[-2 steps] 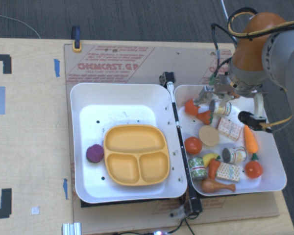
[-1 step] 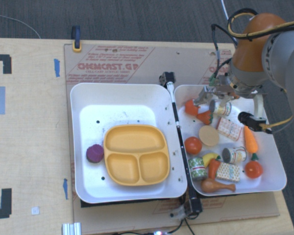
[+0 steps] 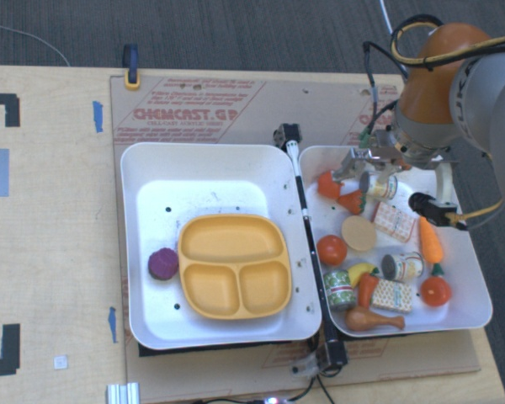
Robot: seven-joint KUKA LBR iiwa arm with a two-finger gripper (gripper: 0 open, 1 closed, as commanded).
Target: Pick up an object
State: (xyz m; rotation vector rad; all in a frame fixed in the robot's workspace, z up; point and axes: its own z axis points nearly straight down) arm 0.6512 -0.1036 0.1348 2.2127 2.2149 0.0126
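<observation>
My gripper (image 3: 364, 173) hangs low over the far end of the right bin (image 3: 480, 310). Just under and beside it lie an orange-red toy vegetable (image 3: 331, 184) and a small tin (image 3: 383, 188). Whether anything is between the jaws is hidden from this angle. Nearby in the same bin are a pink wafer (image 3: 396, 221), a tan disc (image 3: 359, 233), a red tomato (image 3: 332, 248) and a carrot (image 3: 431, 241).
The near end of the right bin holds a lying can (image 3: 401, 266), a second tomato (image 3: 435, 290), a green tin (image 3: 339, 286), a cracker box (image 3: 390, 296) and a drumstick (image 3: 372, 318). The left bin (image 3: 143, 175) holds a yellow divided plate (image 3: 233, 265) and a purple ball (image 3: 162, 263).
</observation>
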